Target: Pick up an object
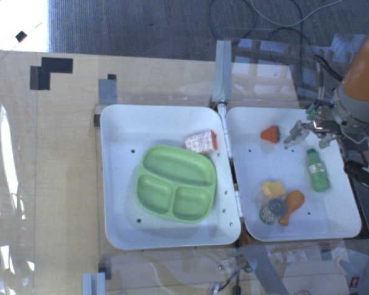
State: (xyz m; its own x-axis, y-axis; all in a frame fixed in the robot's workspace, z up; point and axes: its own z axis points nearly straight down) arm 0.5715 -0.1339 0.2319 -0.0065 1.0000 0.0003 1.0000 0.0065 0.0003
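1. Counter (49, 183): pale wood-grain top, fills the left and bottom of the view.
2. Floor (141, 17) beyond the counter's far edge: dark grey, fine ribbed texture, prob. carpet.
3. Black cables (258, 17) loop loosely over the floor at top right.
4. Top left corner: blown-out white patch (18, 17), strong light, source can't be made out.
5. Black L-shaped mark (49, 71) on the counter near the far left edge; small grey block (108, 91) just to its right.
6. Grey metal bracket (222, 72) stands at the counter's far edge, approx. centre.
7. Clear sheet w/ reflections (6, 165) over the counter's left part; faint curved glare streaks.
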